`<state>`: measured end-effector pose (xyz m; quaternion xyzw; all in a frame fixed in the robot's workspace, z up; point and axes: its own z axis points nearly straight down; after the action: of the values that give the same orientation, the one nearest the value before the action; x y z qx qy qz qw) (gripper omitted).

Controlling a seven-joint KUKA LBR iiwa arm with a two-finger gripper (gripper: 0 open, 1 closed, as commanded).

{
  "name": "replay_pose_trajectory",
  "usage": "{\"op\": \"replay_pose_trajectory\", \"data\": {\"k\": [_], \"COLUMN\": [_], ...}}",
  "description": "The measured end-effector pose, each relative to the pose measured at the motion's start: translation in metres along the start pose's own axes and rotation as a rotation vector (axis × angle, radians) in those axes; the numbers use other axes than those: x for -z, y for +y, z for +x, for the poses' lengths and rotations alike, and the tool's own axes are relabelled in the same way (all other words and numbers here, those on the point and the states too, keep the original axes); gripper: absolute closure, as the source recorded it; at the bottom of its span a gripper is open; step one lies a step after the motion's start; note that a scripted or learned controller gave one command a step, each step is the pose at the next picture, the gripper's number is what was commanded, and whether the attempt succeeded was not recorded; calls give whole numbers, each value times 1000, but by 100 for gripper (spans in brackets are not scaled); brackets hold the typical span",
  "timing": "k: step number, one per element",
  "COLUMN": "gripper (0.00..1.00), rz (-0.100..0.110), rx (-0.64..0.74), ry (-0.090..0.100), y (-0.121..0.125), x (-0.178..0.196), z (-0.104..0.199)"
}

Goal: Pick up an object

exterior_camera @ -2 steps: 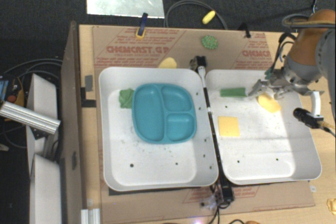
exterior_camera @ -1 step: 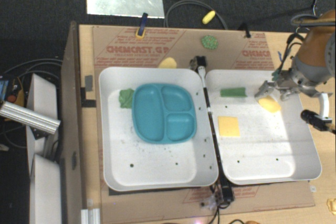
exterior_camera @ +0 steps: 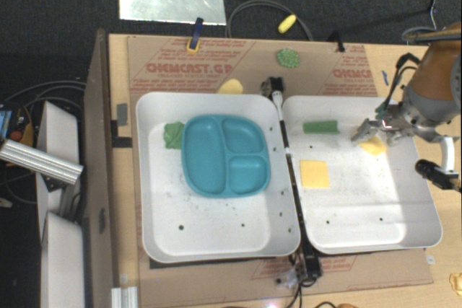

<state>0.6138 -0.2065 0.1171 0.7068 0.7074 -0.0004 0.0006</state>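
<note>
You are at the approach step: the pincer [exterior_camera: 369,130] hangs spread over the right bin [exterior_camera: 404,227], just above a small yellow piece [exterior_camera: 374,148] near the far right corner, gripping nothing. Next, lower squarely over that piece, then close.

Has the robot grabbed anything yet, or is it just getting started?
Nothing looks picked up yet. The green stick, the yellow square and the small yellow piece all lie on the floor of the right bin, and the blue plate sits in the left bin. Right now the gripper is low over the right bin, just above the small yellow piece. Grabbing and lifting something is still left.
</note>
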Motion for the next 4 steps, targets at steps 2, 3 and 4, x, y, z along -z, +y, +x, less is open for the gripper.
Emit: {"op": "replay_pose_trajectory", "data": {"k": [2, 3, 4], "gripper": [0, 100, 100], "rz": [-4, -5, -5], "rx": [14, 5, -4], "ry": [5, 1, -2], "y": [42, 40, 4], "x": [-32, -21, 64], "z": [103, 95, 42]}}
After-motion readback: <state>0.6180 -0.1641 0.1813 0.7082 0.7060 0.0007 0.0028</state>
